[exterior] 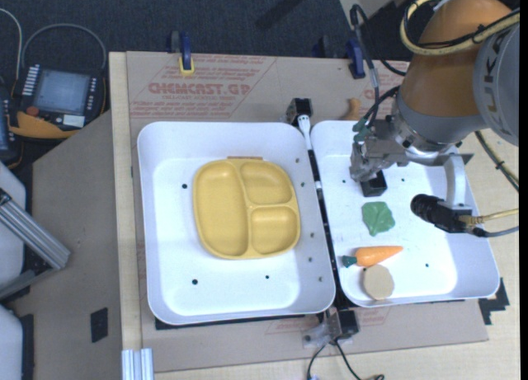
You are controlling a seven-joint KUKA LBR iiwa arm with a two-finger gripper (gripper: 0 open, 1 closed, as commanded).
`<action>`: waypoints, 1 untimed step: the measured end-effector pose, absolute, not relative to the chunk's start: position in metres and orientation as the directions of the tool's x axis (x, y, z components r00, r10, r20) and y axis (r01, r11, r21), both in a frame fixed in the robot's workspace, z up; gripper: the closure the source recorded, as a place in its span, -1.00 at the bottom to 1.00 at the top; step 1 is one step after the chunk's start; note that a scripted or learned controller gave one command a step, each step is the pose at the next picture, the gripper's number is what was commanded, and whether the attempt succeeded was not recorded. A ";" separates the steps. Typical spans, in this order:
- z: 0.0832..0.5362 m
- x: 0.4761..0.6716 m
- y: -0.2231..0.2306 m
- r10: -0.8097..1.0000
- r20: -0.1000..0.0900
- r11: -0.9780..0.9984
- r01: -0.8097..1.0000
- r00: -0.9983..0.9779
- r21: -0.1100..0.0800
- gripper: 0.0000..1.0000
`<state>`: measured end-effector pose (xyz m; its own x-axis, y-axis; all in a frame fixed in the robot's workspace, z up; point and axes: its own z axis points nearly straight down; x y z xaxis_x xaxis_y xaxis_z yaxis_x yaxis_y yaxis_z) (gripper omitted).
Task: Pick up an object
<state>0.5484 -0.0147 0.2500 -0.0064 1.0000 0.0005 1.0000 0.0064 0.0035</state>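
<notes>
Nothing is lifted yet: the gripper hangs low in the right bin, at centre right of the frame, just above the leaf; I cannot tell how its jaws stand. Below lie a smooth orange carrot and a flat tan disc. The left bin holds a glossy yellow tray with three compartments.

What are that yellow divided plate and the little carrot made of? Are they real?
The yellow plate looks like moulded plastic: one even colour, smooth rounded dividers, soft sheen. The carrot seems a toy, probably plastic or rubber, judging by its flat, uniform orange and tidy shape, though I can't be sure.
</notes>
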 end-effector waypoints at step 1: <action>0.253 0.567 0.041 1.000 0.001 0.006 1.000 -0.006 0.003 1.00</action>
